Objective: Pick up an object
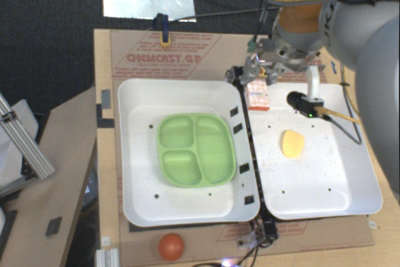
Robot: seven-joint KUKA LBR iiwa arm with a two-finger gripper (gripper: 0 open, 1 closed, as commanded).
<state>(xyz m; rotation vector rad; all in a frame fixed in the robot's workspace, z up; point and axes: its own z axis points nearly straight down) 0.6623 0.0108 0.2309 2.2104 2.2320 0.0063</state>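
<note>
**Small carton under the tool, grip unreadable**

The landmark is the light green plastic plate with three compartments (pixel 196 149), which lies flat in the left shallow white bin (pixel 139 110). Just past the plate's far right corner, over the seam and inside the right shallow white bin (pixel 331 194), sits a small red-and-white printed cardboard carton (pixel 257 98). The tool (pixel 260 74) hangs directly over it, close to or touching its top. From this angle I cannot tell how far the tool is open, or whether it has hold of the carton.

The carton looks like the likely target. It is probably light and fairly stiff, though thin card dents under a hard squeeze, and its printed faces may be a little slick. Its two longer flat sides seem the best place to grip. The bin wall beside it leaves little room on that side.

Right of the plate, well apart from the carton, a pale yellow rounded flat piece (pixel 292 143) lies on the bin floor. It looks low and thin, so harder to get under.
</note>
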